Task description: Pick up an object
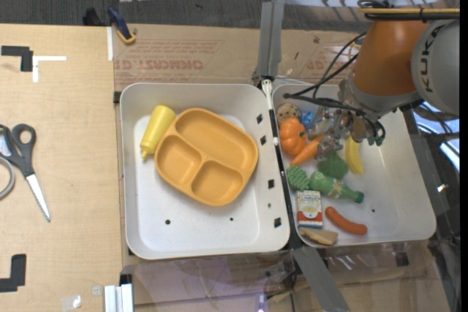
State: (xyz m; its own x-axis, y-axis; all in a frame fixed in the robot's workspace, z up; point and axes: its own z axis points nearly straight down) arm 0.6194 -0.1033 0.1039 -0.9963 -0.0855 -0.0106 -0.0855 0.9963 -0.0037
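The fingers (338, 134) hang low in the right bin (398, 226); whether they are spread or clenched I cannot tell. Best settle squarely over one toy (the broccoli (333, 166) just below, carrot (307, 150) beside). The left bin (139, 223) holds a tray (207, 156) and a bottle (155, 130).

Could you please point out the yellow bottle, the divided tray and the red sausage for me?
yellow bottle (156, 129), camera view, mid-body.
divided tray (207, 155), camera view, central ridge.
red sausage (346, 221), camera view, middle.
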